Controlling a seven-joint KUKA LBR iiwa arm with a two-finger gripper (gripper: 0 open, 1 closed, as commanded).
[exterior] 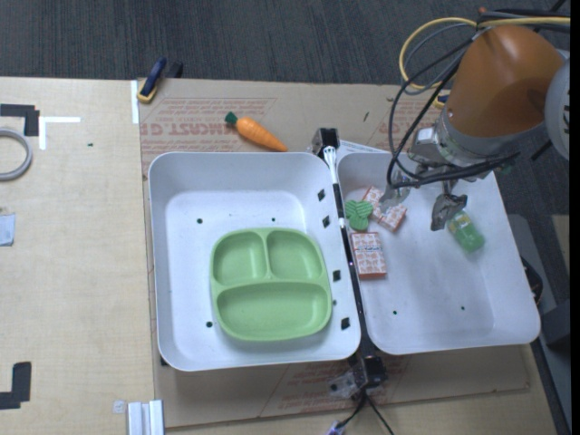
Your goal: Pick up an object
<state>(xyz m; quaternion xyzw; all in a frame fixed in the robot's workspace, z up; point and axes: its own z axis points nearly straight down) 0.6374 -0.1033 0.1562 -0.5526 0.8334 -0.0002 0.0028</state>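
At the near edge of your counter (72, 315) you have a small black clamp (361, 374) where the two white bins meet, with cables trailing off below it. Just beyond that, the left bin (181, 333) holds a pale green divided plate (270, 284), lying flat a little right of the bin's middle, with three compartments. The right bin (453, 324) is bare along its near half. Farther in, close to its left wall, you see a small red-and-white box (368, 253) lying flat, and just beyond it a green ridged piece (359, 212) touching the wall side, with a second red-and-white packet (385, 208) beside it, tilted. Toward the right of that bin lies a green translucent bottle (468, 234), on its side and slanted. Your gripper (420, 198) hangs over the far part of the right bin with its fingers spread wide, one tip (395, 191) right by the tilted packet and the other tip (443, 214) just beside the bottle's top end; nothing sits between them. Above it the orange band of the arm (498, 66) bulks large, with yellow and black cables looping off it. Beyond the bins, on the brown cardboard sheet (199, 120), a toy carrot (256, 131) lies at a slant, and farther left a blue-and-yellow clip (151, 80) sits at the cardboard's far corner.
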